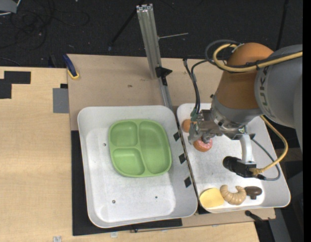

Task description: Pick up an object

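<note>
**Gripper low over pink object at the right bin's left edge**

The grey arm with its orange band reaches in from the right, wrist pointing down, gripper [200,134] low over a small pink-and-white rounded object [202,145] near the left edge of the shallow white right bin [276,195]. Whether the gripper is wide or narrow I cannot tell. The rounded object could roll aside or wedge against the bin's wall. The green divided plastic plate [140,147] sits in the left bin [95,205].
</note>
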Controlling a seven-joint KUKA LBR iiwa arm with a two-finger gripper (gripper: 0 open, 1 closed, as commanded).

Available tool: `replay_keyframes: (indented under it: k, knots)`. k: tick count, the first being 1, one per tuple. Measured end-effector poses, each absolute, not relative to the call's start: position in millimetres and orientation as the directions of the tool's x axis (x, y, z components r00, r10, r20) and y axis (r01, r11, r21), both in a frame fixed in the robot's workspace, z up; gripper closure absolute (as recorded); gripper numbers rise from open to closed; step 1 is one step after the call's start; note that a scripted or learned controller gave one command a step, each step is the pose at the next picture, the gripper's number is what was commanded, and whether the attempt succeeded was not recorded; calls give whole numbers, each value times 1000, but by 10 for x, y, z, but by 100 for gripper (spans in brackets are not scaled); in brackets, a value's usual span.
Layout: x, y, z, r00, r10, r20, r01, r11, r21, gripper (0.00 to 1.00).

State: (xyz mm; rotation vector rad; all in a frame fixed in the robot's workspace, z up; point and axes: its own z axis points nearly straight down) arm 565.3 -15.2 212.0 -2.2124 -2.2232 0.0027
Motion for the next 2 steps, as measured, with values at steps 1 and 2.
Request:
replay_keyframes:
  k: [1,2]
  knots:
    - [5735,408,2154,-5,1000,2,1000,5,-2,100]
    - [5618,943,2116,-6,1000,2,1000,6,-5,100]
